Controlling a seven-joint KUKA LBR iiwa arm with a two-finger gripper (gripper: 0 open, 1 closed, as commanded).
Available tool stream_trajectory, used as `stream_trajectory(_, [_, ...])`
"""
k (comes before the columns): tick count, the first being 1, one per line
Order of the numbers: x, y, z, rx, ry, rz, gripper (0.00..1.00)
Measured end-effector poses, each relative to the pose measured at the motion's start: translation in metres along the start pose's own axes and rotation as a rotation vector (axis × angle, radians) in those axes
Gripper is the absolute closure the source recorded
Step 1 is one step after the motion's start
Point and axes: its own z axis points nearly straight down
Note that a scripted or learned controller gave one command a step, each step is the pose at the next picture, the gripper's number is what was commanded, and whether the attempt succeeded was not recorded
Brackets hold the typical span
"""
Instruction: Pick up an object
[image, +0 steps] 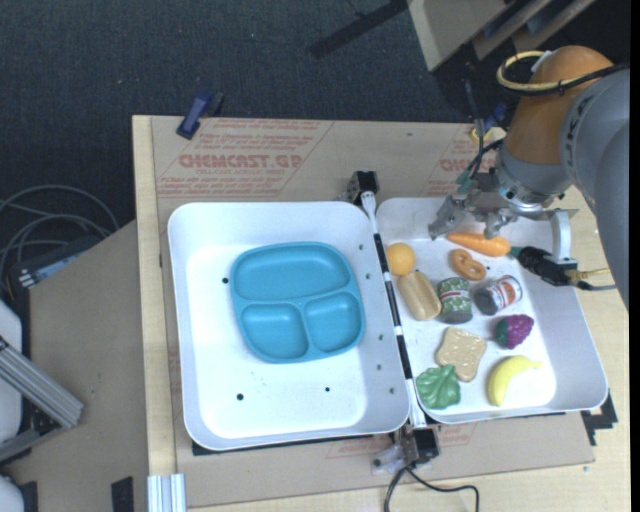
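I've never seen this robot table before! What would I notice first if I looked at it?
Probably the big blue divided plate in the left bin. Next, the pile of toy food in the right bin: a banana, purple grapes, and an orange carrot at the far end, where the gripper hangs just above it.

Tray (296, 300) in left bin (200, 330)

text: "CHEMCAST GP" | colour: red | on: bench board (240, 150)
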Motion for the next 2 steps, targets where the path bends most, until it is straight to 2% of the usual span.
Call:
stream_trajectory(1, [-0.013, 0.004, 0.027, -0.021, 0.000, -0.001, 0.00])
stream_trajectory(2, [-0.013, 0.005, 0.016, -0.025, -0.001, -0.001, 1.00])
